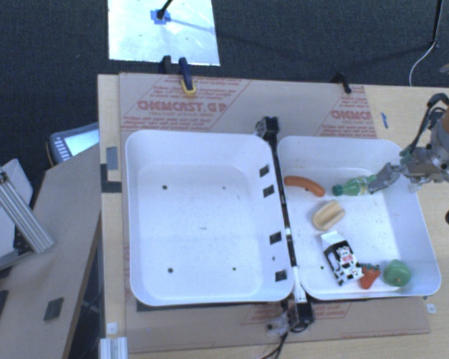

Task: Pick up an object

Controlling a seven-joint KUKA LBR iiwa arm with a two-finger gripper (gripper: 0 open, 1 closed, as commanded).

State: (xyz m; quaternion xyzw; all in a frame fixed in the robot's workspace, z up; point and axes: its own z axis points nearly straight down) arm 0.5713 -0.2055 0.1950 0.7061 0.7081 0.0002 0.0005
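Note:
The right bin holds several objects. An orange sausage-shaped piece lies at its back left, with a small green bottle on its side just to the right. A tan bun sits in the middle. Near the front edge are a black-and-white box, a small red piece and a green ball. My gripper reaches in low from the right, and its tip is right at the bottle's right end. I see nothing lifted.
The left bin stands beside the right one, with a black divider strip between them. Both rest on a cardboard sheet. The arm's grey wrist hangs over the right bin's far right rim.

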